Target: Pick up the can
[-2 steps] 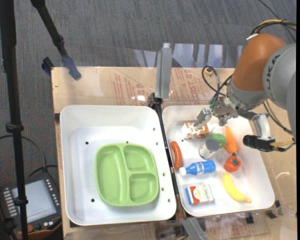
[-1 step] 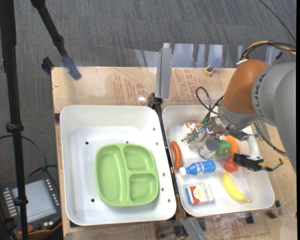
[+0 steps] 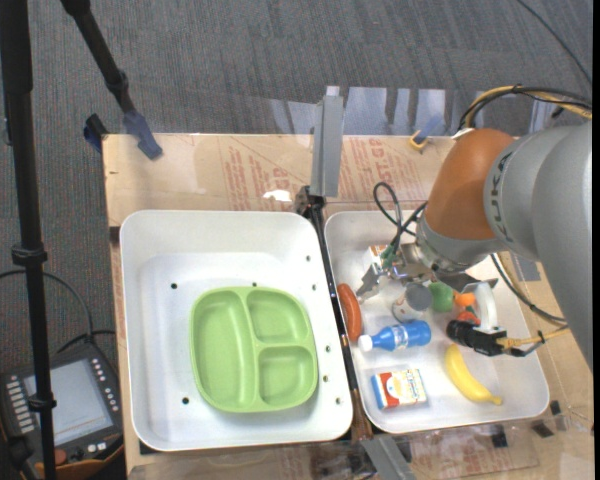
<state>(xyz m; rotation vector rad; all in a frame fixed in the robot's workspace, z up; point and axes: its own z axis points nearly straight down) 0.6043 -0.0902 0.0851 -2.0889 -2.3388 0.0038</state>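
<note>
In the right bin, a grey metallic round shape that looks like the can lies near the middle, partly hidden by the gripper. My gripper hangs just above it and slightly to its upper left, low inside the bin. The grey arm with its orange band comes in from the right and covers the bin's far right part.
Around the can lie a blue bottle, a banana, a small carton, a red object by the left wall, green and orange pieces, and a white bottle. The left bin bears a green divided plate.
</note>
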